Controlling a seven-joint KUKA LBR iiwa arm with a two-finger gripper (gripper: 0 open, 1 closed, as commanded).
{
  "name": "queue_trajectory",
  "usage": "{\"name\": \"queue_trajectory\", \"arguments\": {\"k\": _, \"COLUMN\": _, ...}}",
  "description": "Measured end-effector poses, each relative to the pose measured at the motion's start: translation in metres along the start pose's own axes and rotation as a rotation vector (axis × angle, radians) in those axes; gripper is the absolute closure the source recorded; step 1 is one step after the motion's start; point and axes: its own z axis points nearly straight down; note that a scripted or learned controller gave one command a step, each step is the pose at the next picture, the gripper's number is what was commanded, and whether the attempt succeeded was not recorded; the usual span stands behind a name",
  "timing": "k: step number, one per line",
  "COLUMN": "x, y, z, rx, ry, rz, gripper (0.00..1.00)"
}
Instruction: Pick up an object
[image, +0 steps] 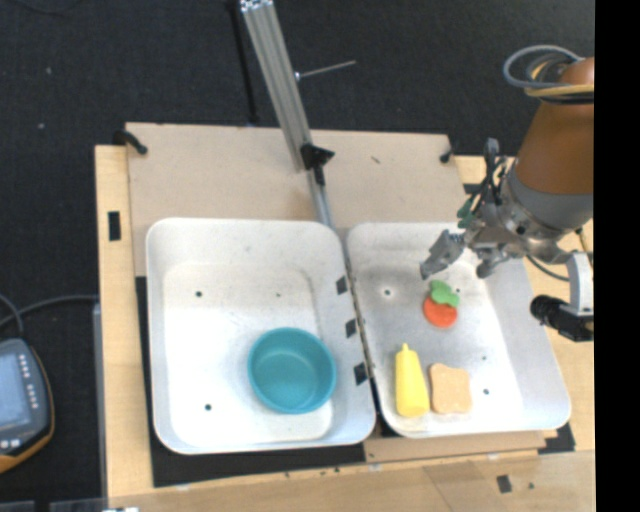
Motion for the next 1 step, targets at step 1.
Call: {"name": "queue_trajectory", "arguments": {"k": 1, "x": -0.0002, "y": 0.0, "z": -0.0001, "rx": 0.0, "ry": 0.0, "rz": 0.002, "gripper": 0.0}}
